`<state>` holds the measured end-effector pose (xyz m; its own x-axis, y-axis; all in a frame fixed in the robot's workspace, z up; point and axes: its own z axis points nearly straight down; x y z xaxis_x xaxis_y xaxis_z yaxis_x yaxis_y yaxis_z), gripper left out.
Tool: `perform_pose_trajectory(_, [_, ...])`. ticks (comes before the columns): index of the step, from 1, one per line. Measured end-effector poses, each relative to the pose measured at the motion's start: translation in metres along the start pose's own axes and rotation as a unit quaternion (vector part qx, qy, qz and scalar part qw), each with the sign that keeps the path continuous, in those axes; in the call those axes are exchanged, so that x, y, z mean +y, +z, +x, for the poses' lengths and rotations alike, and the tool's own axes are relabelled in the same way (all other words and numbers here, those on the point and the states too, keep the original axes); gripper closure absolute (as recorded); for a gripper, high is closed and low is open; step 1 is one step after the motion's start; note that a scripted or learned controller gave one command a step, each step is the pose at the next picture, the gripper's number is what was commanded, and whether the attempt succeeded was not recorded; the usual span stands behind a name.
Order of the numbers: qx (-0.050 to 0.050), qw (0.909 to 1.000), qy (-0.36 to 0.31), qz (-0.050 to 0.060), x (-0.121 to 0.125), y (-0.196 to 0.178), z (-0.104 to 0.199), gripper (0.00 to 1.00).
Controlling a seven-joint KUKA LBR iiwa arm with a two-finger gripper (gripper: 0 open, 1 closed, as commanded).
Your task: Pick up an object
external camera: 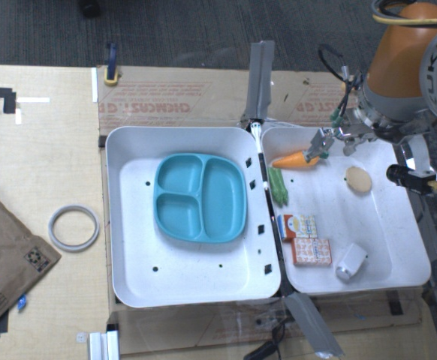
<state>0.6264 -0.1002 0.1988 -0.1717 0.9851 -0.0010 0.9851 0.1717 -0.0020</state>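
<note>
We see a pale wooden counter (38,171) with cardboard under two white bins, dark carpet beyond. A tape ring (73,226) lies on the counter left of the left bin (128,276), which holds a blue divided plate (201,198). In the right bin (399,268) lie a carrot (293,160), orange with a green top, a green pod (278,186), an egg (359,179), two cartons (305,240) and a white cup (349,262). The arm (402,58) leans in from the right; its hand (321,145) sits at the carrot's thick end, narrowly set, touching it; we cannot tell whether it grips.
</note>
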Motion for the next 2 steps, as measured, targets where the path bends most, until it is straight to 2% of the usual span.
perform_pose_trajectory(1, [-0.001,0.9998,-0.022,-0.002,0.033,0.091,-0.007,0.0])
perform_pose_trajectory(2, [0.002,0.9991,0.042,-0.009,0.036,0.094,-0.022,0.0])
